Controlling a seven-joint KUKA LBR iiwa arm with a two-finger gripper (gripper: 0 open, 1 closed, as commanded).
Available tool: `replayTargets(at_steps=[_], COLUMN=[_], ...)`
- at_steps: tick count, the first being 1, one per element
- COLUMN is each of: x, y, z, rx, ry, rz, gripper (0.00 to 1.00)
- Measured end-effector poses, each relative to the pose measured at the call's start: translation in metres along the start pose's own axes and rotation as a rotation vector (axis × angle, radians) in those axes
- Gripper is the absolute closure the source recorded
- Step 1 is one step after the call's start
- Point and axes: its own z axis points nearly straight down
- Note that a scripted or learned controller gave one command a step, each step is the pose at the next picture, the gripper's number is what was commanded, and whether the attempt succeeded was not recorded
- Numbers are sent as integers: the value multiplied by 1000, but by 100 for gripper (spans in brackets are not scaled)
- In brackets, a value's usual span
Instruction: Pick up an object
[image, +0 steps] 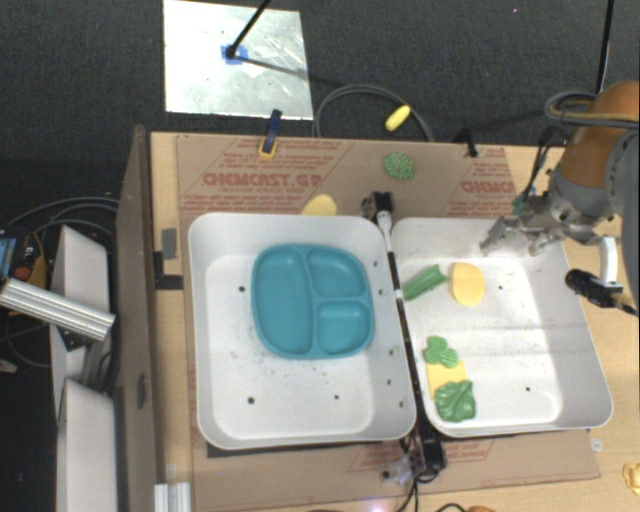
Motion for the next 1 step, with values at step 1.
replayTargets(at_steps=[1], x=[64], y=[-38], z=[16], rx=[11], ry=[7], rz=[-6], gripper=[0])
